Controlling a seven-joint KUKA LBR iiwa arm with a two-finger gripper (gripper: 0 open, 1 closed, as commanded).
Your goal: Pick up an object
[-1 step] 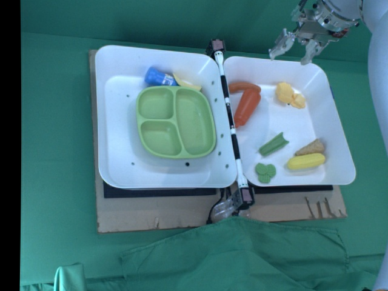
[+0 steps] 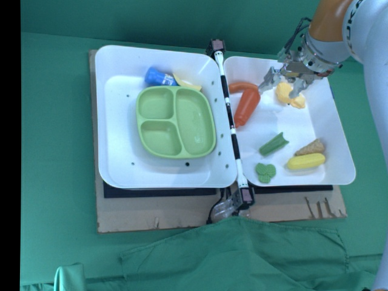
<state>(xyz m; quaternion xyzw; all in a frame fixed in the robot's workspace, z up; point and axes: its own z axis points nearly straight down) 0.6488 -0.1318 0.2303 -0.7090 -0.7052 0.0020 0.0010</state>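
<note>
A grey robot arm with an orange band lowers its pincer (image 2: 282,81), fingers spread, around a yellow toy (image 2: 288,96) in the right white bin (image 2: 339,162). Just left of the pincer lies an orange carrot (image 2: 247,103); nearer the camera lie a green pod (image 2: 274,144), corn (image 2: 306,161) and broccoli (image 2: 265,172). Well left, a green divided plate (image 2: 176,122) sits in the other bin (image 2: 115,162).

- A lime-green divided plate (image 2: 176,121) is sitting in the white bin (image 2: 115,144) at left of frame.
- A blue object (image 2: 159,76) and a yellow piece (image 2: 187,81) are lying above it.
- An orange carrot (image 2: 247,105), dark green pieces (image 2: 273,144), and a yellow corn (image 2: 306,161) are showing in the right white bin (image 2: 336,162).
- Green cloth (image 2: 54,132) is covering the desk.
</note>
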